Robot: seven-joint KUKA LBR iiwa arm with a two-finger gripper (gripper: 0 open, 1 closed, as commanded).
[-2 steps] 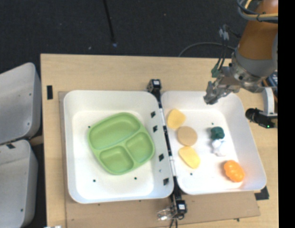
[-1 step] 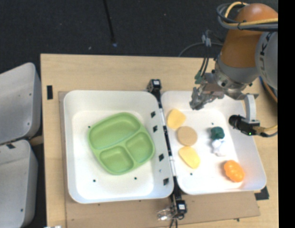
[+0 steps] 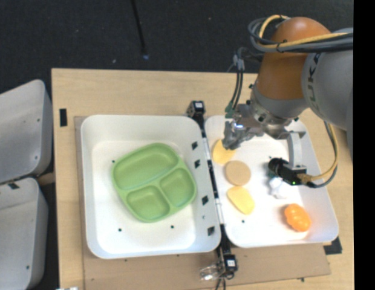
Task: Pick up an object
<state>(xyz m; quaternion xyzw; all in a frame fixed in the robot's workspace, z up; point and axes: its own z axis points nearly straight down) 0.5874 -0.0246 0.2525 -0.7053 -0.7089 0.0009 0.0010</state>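
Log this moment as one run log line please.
arm: over right bin | gripper: above pale yellow piece | holding: nothing seen | left bin: green tray

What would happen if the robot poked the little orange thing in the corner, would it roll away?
Probably a little. The orange toy fruit looks rounded and lumpy, so a poke might make it wobble or roll a short way. The right bin has a raised rim close by that would likely stop it. It looks smooth and glossy, so it could slip when squeezed.

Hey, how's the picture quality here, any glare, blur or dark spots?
Camera view: lighting is even and bright on the white bins, which look slightly washed out; the tray casts only a faint shadow; the gripper is soft and blurry; the floor above the bench is very dark.
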